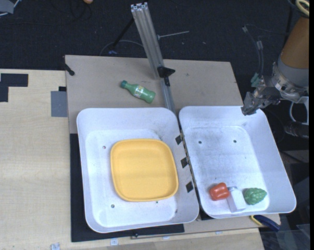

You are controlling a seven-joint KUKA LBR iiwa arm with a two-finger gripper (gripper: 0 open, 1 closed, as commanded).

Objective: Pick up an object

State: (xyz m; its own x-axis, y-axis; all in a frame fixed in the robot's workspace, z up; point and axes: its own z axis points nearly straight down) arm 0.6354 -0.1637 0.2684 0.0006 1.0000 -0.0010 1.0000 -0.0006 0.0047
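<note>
While the arm hung off to the right, the nearest things lay in the front corner of the right bin [235,121]: a red pepper-shaped toy [218,191], a small white block [235,200] touching it, and a bumpy green toy [254,196] just beside that block, close to the bin's near rim. What the white block was could not be made out, and none of the three showed any writing. A yellow and dark object poked out from under the bin's near right edge, mostly hidden. In the left bin [89,139] a yellow square plate [143,169] lay flat, well apart from the toys. Black clips sat along the seam where the two bins met. Farther back, on the bare tan tabletop [209,82], a green bottle [138,91] lay on its side; it bore a pale label, too small to read. A slanted aluminium rail [151,40] rose beyond it. The pincer [249,107] hovered at the far right corner of the right bin, dark and blurred, and whether it was spread or pressed together could not be told. The arm's upper part was cut off by the frame.
</note>
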